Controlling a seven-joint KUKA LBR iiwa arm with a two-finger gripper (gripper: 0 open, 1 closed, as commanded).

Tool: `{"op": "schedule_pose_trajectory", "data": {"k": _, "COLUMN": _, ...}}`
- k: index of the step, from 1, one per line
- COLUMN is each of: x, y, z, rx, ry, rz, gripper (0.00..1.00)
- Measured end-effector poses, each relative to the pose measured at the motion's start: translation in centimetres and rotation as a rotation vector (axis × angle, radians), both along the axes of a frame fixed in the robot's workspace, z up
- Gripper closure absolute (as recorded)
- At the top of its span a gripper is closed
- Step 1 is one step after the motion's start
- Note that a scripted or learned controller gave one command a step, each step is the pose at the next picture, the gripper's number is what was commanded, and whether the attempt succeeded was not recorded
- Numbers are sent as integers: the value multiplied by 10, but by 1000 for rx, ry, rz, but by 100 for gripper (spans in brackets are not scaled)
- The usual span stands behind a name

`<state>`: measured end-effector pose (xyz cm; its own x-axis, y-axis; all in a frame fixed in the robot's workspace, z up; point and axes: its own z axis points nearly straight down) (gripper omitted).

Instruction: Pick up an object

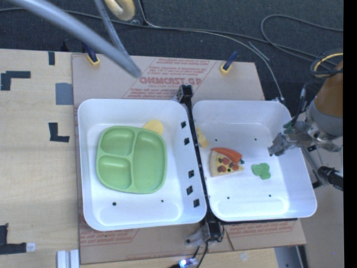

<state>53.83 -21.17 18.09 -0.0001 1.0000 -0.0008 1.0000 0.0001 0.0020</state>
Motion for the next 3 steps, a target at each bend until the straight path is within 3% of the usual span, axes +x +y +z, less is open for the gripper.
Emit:
{"op": "schedule_pose_trajectory", "data": {"k": 2, "x": -1, "y": 11, "z": 99, "rx": -1, "ry": -2, "rz": 2, "gripper": 100}}
{"op": "schedule_pose_trajectory", "data": {"k": 3, "x": -10, "y": 67, "z": 99, "rx": 2, "ry": 3, "rz": 5, "gripper": 100}}
